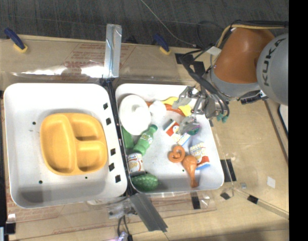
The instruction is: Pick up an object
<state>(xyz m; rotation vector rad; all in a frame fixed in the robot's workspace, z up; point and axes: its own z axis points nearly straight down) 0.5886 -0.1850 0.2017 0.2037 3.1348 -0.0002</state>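
Left bin (13, 134): white, shallow, well left of the jaws; holds a yellow divided tray (73, 143) with three compartments, lying flat.
Table (254, 149): tan surface below and right of the jaws, with black tape marks (227, 170).
Plastic sheet (68, 59): clear, printed in red, beyond the bins, held by blue clamps (16, 40).
Silver tape strip (113, 51): upright at the seam between the bins, up and left of the jaws.
Thin cable (159, 19): runs across dark carpet (53, 6).

Two white bins (13, 134) on the surface; one yellow tray (73, 143) in the left bin; in the right bin, one white bowl (133, 113), one green bottle (144, 140), one jar (135, 163), one green lumpy item (145, 182), two orange items (177, 154); several small packets, too jumbled to count.
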